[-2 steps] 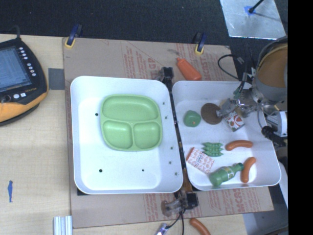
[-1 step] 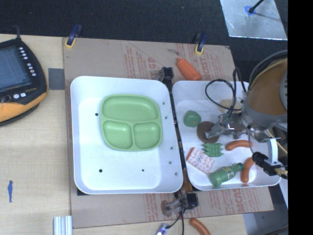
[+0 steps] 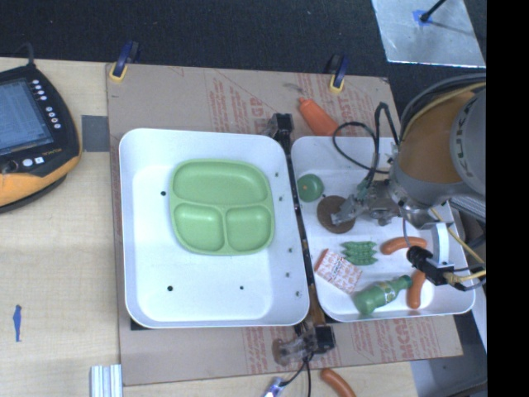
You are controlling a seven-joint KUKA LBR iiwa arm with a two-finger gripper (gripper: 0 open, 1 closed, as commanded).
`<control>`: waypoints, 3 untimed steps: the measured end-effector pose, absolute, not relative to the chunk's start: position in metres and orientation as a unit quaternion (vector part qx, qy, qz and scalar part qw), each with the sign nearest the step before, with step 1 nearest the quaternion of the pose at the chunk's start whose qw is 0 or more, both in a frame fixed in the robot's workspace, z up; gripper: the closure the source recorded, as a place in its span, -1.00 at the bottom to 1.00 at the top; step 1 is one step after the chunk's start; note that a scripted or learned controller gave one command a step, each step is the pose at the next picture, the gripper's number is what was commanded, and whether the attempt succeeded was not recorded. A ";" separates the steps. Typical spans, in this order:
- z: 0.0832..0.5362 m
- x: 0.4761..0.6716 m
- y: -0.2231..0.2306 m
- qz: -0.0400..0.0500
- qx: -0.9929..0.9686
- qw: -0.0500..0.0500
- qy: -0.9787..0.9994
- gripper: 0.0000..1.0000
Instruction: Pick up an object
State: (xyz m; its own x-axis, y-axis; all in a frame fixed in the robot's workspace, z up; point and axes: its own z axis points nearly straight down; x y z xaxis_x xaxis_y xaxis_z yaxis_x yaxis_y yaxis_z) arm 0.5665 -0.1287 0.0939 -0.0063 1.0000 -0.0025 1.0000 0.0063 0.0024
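My gripper [image 3: 357,211] hangs low over the upper middle of the right bin [image 3: 329,145], reaching in from the right. Its tip sits against the right edge of a brown disc [image 3: 330,212]. A green ball [image 3: 310,188] lies just left of the disc. Below the gripper lie a green pea pod [image 3: 359,251], an orange sausage [image 3: 402,244], a red-and-white packet [image 3: 339,271], a green bottle [image 3: 380,294] and a second sausage [image 3: 416,292]. I see nothing held in the gripper.
The left bin [image 3: 149,246] holds a green divided plate [image 3: 221,205]. A carrot [image 3: 316,116] lies on the cardboard above the right bin, and another orange piece [image 3: 339,380] below it. A teach pendant [image 3: 33,139] rests at the far left.
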 end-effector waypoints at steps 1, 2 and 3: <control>0.094 0.607 -0.117 0.000 0.706 0.000 0.709 -1.00; 0.104 0.608 -0.118 0.000 0.705 0.000 0.710 1.00; 0.091 0.565 -0.163 -0.002 0.706 -0.001 0.708 1.00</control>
State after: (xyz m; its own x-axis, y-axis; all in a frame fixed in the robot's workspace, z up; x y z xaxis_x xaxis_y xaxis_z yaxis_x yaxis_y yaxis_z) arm 0.5646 -0.1630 0.0913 -0.0037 1.0000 -0.0010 1.0000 0.0037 -0.0044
